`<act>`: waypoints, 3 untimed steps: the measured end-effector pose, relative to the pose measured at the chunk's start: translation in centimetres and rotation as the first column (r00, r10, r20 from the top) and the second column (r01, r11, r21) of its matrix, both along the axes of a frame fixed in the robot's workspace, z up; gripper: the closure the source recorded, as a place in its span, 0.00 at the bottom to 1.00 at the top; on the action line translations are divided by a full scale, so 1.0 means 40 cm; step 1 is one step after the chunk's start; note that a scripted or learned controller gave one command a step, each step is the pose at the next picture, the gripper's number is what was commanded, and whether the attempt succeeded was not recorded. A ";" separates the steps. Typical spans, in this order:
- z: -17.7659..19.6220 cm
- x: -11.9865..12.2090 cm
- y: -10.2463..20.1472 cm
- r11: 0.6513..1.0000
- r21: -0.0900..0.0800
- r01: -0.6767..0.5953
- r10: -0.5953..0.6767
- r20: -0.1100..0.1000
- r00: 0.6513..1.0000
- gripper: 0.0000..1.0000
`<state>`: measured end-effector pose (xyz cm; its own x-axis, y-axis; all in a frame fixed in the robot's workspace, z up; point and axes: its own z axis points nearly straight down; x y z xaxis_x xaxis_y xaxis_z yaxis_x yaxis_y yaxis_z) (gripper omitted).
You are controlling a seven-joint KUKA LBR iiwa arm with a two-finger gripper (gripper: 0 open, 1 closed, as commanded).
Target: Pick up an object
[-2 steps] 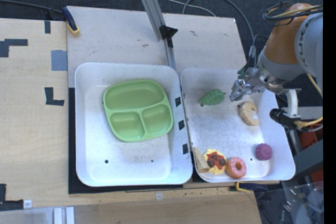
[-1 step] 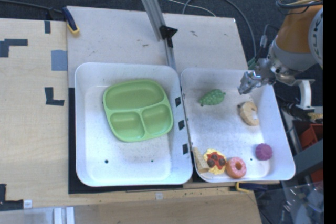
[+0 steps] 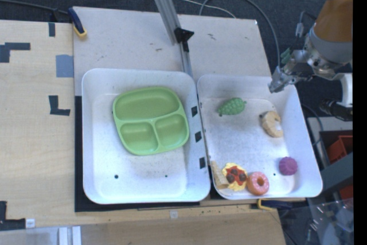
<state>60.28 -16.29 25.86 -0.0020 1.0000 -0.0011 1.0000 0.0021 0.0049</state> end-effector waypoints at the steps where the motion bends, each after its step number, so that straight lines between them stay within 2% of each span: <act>1: -0.035 0.015 0.134 1.000 0.002 -0.004 0.004 -0.006 1.000 1.00; 2: -0.052 0.066 0.263 1.000 0.000 -0.001 0.001 -0.006 1.000 1.00; 3: -0.034 0.084 0.392 1.000 0.002 -0.004 0.004 -0.005 1.000 1.00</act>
